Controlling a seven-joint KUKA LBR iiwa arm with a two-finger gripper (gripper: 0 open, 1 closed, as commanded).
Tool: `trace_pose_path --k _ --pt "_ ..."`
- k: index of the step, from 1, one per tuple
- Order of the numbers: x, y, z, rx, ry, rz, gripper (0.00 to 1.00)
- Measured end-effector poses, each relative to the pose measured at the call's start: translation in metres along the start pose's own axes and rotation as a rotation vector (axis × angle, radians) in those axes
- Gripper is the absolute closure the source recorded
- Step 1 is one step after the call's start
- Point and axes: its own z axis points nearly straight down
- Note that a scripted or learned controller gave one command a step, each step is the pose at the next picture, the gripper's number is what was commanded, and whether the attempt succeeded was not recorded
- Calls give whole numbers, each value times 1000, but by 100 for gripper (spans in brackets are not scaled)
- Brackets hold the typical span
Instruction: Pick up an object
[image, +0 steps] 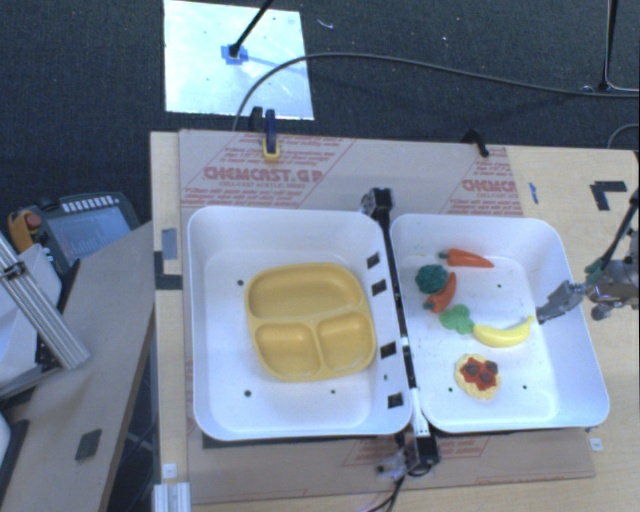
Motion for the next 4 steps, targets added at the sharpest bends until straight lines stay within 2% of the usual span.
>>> trace_pose_path --k 1,3,4 --pt "0 2 -4 -8 -2 -3 0" --pt "-2 5 80 -5 -1 0 0" --pt "5 8 141 -4 0 0 0"
